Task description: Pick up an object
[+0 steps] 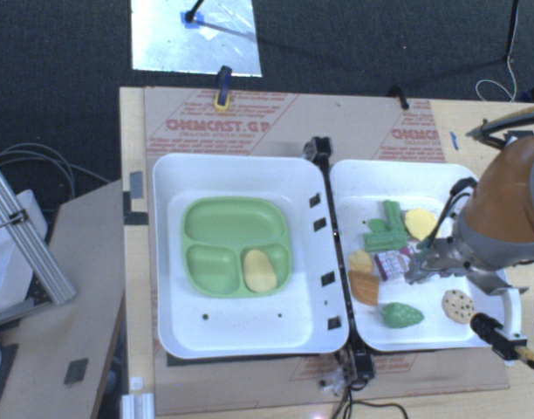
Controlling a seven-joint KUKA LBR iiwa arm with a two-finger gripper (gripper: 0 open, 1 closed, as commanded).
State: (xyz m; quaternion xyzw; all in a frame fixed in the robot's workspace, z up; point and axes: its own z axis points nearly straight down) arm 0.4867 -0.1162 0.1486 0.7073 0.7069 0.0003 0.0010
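The right bin [459, 171] holds several toy foods: a green piece [389, 225], a yellow round piece [421, 223], a purple and white packet [389, 263], an orange wedge [365, 288], a green leafy piece [400, 315] and a cookie [457, 305]. My gripper [417, 267] hangs low in this bin, right beside the packet's right end and just below the yellow piece. The arm's orange band [511, 195] rises behind it and hides the bin's right side.
The left bin [175, 321] bears a green divided plate [236, 244] with a yellow piece [260, 271] in its lower right compartment. A black divider with clips [330, 234] runs between the bins. A yellow clamp [222, 97] sits at the bench's far edge.
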